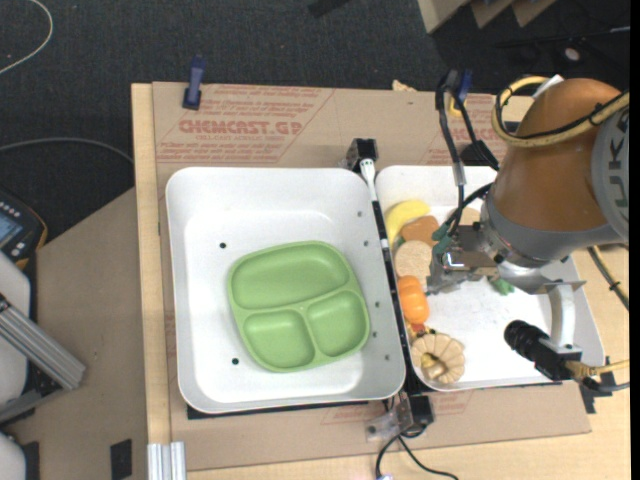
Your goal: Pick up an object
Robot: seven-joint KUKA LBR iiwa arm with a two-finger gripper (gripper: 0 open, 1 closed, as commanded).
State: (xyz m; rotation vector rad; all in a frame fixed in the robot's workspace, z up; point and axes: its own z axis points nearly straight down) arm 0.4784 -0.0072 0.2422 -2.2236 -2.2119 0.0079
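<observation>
The right bin (480, 363) holds several toy foods along its left side. A yellow piece (404, 214) lies at the back, with a brown piece (420, 231) and a pale round piece (411, 258) just in front of it. Nearer the front are an orange piece (412, 300) and a tan ridged pastry (440, 356). My gripper (446, 265) hangs low over the bin, just right of the pale round piece and the brown one. A small green bit (500, 287) peeks out beside the wrist. The arm hides the bin's right half.
The left bin (190, 268) carries a green divided plate (297, 303) in its middle. A black clip (362, 153) sits at the back where the two bins meet. Cardboard (250, 118) lies under both bins.
</observation>
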